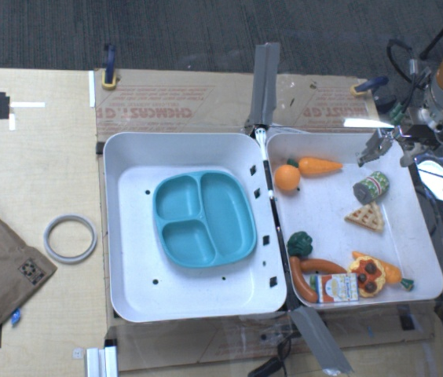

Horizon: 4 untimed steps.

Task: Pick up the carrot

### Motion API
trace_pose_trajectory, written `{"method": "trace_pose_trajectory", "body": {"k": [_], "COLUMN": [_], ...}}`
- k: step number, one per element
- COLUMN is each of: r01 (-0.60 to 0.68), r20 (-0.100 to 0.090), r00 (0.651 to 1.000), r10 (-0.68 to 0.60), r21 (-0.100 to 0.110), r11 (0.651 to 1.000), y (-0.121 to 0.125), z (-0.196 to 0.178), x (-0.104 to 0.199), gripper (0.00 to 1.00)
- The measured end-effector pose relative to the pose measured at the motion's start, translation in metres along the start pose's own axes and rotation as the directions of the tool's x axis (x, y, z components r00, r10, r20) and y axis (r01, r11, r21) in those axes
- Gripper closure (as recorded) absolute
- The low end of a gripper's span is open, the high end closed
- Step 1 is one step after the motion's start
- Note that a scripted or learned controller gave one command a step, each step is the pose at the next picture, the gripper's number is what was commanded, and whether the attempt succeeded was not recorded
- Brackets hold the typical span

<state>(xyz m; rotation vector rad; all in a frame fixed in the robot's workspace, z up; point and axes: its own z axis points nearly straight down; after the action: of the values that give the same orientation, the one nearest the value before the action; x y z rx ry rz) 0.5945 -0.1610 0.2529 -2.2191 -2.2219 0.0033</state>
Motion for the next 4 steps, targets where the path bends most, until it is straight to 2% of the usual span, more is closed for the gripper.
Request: {"method": "trace_pose_trajectory", "body": {"k": [1, 2, 3, 4], "r01": [-0.015, 0.093, 0.120, 0.120], "r20": [0.001, 0.001, 0.005, 0.001], "r00": [1.000, 0.996, 0.993, 0.993], "r10": [0.015, -0.093, -0.120, -0.120], "r21": [-0.001, -0.001, -0.010, 0.003], "r11": [1.000, 0.996, 0.993, 0.993], "y": [0.061, 0.064, 0.067, 0.065], "z": [0.013, 0.082, 0.156, 0.146], "x": [0.069, 0.034, 0.038, 0.038], "gripper": [0.00, 0.00, 0.00, 1.00]}}
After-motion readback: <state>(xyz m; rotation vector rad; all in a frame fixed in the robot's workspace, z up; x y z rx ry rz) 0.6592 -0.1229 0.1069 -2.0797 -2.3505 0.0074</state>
